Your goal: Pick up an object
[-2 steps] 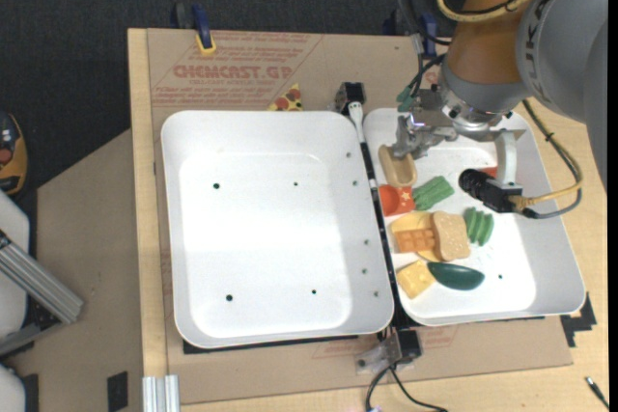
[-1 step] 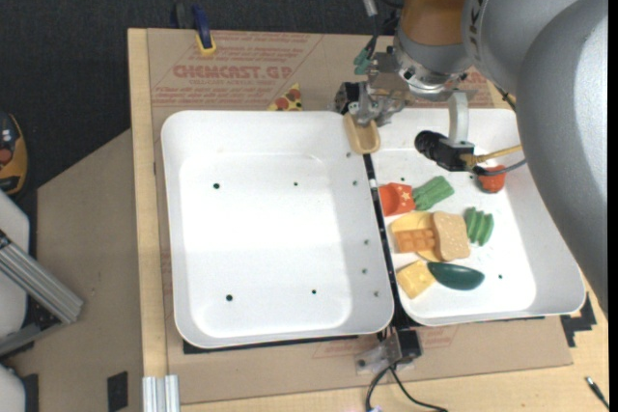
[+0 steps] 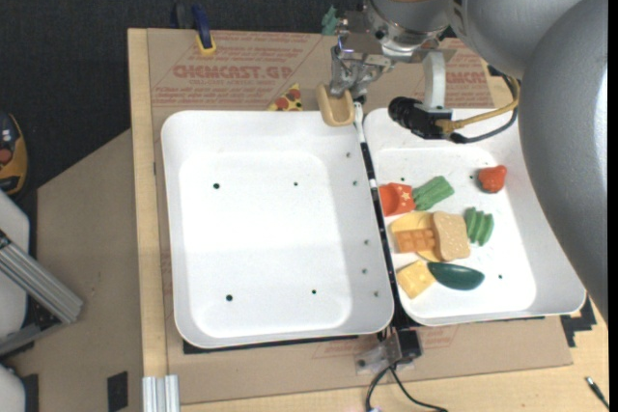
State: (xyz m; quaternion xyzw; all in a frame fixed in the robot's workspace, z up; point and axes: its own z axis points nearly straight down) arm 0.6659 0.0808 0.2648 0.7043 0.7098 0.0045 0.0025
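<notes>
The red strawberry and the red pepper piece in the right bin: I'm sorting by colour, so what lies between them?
In the camera view, a green pod lies between the strawberry and the pepper piece.

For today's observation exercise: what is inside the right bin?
The right bin holds toy foods: red, green, orange, tan, dark green pieces. The arm covers its far right side.

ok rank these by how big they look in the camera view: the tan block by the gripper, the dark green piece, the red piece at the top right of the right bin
1. dark green piece, longest of the three
2. tan block, held up at the gripper, so nearer the camera and perhaps flattered
3. red piece, smallest

The first two look close, so their order is unsure.
</notes>
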